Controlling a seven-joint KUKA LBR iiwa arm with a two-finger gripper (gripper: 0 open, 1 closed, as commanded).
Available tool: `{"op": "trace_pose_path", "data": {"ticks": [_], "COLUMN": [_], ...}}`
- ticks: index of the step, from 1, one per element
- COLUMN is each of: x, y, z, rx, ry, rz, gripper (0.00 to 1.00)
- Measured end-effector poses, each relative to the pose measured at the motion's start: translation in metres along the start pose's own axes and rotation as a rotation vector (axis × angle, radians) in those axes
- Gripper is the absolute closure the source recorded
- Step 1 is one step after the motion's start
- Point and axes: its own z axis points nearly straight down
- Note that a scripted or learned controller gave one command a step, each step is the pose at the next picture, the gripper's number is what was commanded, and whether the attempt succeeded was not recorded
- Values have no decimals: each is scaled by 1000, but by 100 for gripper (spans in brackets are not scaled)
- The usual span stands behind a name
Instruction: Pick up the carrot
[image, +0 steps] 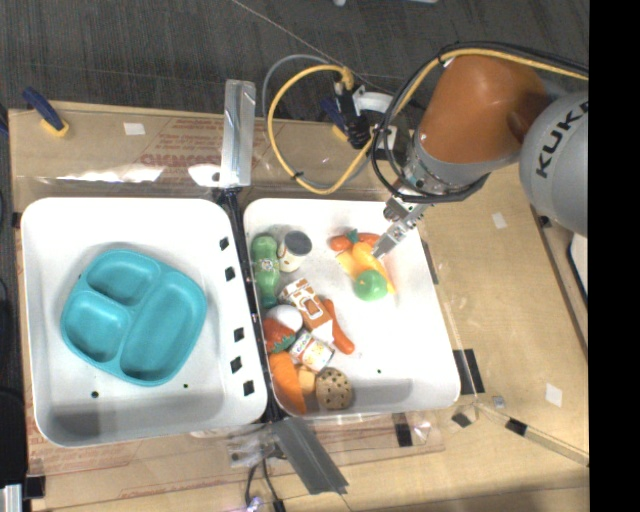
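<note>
The carrot (284, 381), a thick orange tapered piece, lies in the front left corner of the right bin (420, 340). A small box and a brown cookie partly cover it. My gripper (388, 240) hangs low over the back of the same bin, far from the carrot. Its tip is just above a yellow toy (357, 262) and a green round fruit (371, 286). Nothing shows in its grip.
The right bin also holds a green bottle (265, 266), a dark round lid (297, 243), a red-orange fruit (345, 241), a printed carton (308, 301) and a slim orange stick (343, 339). A teal divided plate (133, 315) sits in the left bin. Yellow and black cables loop behind the bins.
</note>
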Motion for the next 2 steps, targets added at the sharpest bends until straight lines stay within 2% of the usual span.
{"op": "trace_pose_path", "data": {"ticks": [1, 2], "x": [9, -26], "y": [8, 57], "z": [-97, -58], "rx": [7, 5], "ry": [14, 10], "rz": [-213, -501], "gripper": [100, 100]}}
